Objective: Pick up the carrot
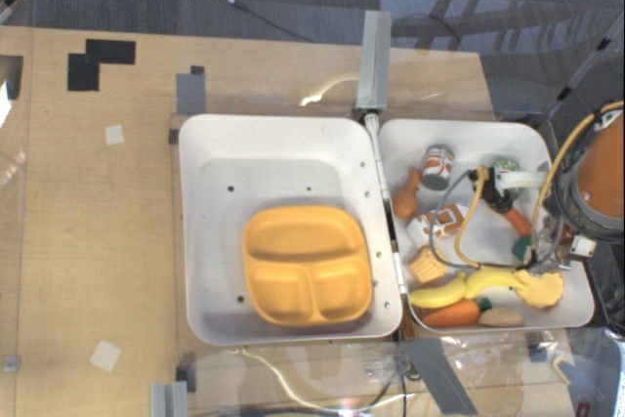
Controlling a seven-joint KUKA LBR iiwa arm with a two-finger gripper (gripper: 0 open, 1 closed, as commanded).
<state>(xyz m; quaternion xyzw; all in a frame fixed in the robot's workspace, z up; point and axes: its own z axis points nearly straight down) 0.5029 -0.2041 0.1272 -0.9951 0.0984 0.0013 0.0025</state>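
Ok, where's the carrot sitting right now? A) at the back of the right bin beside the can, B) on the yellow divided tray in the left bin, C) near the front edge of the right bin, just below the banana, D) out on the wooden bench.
C: the carrot lies in the right bin along its front edge, just under the banana.

From my console, the arm [598, 181] is cut off by the right edge, and cables [467, 229] hide part of the right bin [467, 134].
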